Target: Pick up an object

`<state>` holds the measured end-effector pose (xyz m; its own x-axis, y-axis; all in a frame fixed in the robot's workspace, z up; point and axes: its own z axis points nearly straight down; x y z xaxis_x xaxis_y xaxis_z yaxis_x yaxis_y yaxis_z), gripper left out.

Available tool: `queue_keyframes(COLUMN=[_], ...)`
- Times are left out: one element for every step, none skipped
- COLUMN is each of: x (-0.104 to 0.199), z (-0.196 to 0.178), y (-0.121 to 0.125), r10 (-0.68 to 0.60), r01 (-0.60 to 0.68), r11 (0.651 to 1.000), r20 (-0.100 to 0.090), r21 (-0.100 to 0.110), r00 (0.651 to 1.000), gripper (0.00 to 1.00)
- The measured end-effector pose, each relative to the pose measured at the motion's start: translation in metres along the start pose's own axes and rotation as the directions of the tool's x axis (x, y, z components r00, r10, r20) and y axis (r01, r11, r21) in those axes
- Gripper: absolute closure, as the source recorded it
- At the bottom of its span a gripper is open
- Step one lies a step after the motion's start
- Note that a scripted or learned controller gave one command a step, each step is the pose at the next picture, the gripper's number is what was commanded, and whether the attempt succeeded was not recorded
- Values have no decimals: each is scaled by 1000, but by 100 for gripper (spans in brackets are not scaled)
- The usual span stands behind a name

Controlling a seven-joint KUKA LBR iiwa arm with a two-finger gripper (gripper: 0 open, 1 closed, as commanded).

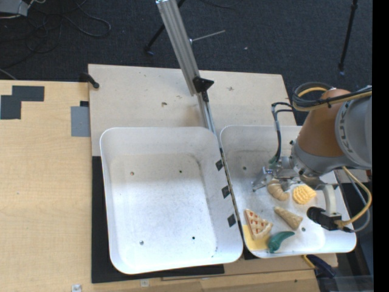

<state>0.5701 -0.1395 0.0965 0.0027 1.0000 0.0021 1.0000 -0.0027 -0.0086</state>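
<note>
While the grey arm (pixel 340 135) reaches in from three o'clock, we find its tool (pixel 275 176) lowered into the right bin (pixel 243 145), and we cannot tell from this slant whether it is released or clenched. We count two white bins on the worktop (pixel 140 96): the left bin (pixel 158 199) toward nine o'clock and the right bin toward three o'clock, touching along a shared edge. We count five objects, all in the right bin. One tan croissant-like piece (pixel 278 191) lies just at six o'clock of the tool, too close for us to say whether they touch. One yellow ridged piece (pixel 303 194) sits just beside it, toward three o'clock. One tan cone (pixel 289 217) lies at six o'clock of those two. One waffle-patterned wedge (pixel 258 224) rests near the bin's left wall, at eight o'clock of the cone. One green piece (pixel 279 239) touches the wedge's lower edge, near the front rim.
</note>
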Motion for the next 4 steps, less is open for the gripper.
queue_keyframes(x=[-2,-8,-8,-9], z=[-13,-76,-120,-169], y=[0,1,8,8], r10=[6,5,-3,-4], r01=[-6,-5,3,4], r11=[1000,1000,1000,1000], r20=[1,3,3,3], r21=[-4,-12,-11,-12], r00=[1000,1000,1000,1000], gripper=[100,100,100,100])
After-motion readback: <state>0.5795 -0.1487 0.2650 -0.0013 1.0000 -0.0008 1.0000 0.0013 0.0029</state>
